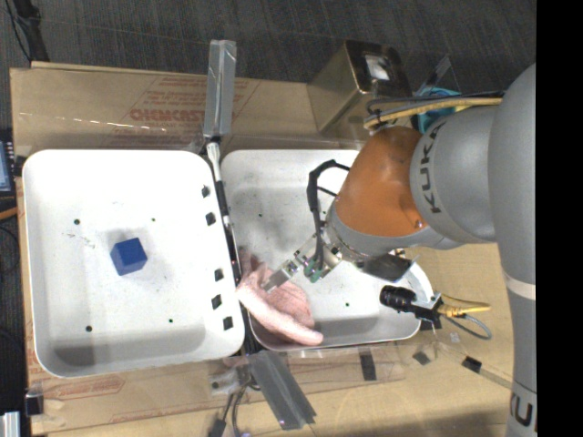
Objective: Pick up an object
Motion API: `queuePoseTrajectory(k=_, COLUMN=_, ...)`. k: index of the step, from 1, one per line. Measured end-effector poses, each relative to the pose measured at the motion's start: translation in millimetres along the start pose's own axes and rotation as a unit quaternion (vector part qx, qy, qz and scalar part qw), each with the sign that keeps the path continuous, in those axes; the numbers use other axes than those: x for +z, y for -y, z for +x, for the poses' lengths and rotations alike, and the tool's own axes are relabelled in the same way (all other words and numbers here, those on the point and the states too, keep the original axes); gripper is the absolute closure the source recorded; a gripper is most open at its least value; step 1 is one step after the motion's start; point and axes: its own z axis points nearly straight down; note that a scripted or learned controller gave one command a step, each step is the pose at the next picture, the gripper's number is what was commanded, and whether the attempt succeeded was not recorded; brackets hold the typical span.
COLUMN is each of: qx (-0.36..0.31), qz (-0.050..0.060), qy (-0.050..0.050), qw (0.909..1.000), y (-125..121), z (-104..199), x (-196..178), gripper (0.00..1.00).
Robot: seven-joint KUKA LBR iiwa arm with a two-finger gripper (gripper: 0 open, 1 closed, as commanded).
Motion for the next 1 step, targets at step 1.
queuePoseTrajectory(k=1, qx=0.026, qz=0.0, qy=-0.001, qw=0.9997, y=12.1, z=0.7, x=39.9, gripper=0.0)
